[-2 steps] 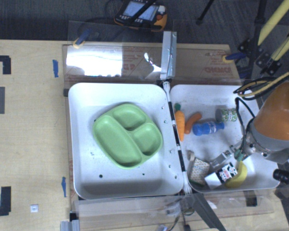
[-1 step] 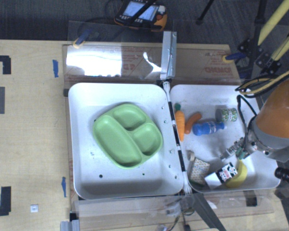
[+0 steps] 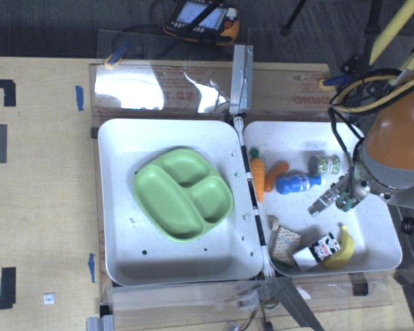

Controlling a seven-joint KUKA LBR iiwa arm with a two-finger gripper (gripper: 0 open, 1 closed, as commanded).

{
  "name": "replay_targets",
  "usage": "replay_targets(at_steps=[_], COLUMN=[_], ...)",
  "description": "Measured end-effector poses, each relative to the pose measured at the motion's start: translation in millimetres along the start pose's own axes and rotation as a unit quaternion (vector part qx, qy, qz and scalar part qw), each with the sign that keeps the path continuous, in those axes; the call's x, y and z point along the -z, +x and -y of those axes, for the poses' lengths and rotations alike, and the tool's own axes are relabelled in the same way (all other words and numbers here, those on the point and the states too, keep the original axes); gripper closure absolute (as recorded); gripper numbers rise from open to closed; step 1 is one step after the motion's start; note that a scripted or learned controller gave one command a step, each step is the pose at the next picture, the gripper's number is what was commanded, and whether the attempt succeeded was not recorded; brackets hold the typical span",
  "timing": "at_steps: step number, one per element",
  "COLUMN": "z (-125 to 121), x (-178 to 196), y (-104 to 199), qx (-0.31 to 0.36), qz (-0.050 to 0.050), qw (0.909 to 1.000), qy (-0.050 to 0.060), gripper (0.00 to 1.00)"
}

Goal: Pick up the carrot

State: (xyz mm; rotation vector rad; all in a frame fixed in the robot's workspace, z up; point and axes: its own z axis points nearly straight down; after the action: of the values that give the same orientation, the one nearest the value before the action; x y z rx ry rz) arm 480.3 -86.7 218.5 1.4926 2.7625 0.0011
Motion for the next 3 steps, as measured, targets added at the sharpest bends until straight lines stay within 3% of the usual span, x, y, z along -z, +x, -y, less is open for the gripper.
replay_targets(at_steps=[1, 2, 3], z=[-26, -106, -180], x=[13, -34, -33], y=[32, -5, 4], qx=[-0.001, 0.04, 0.092], qz=[0.001, 0.001, 0.001], qw=[1.0, 0.9992, 0.9957], qy=[-0.001, -0.001, -0.002], gripper=[1.0, 1.0, 1.0])
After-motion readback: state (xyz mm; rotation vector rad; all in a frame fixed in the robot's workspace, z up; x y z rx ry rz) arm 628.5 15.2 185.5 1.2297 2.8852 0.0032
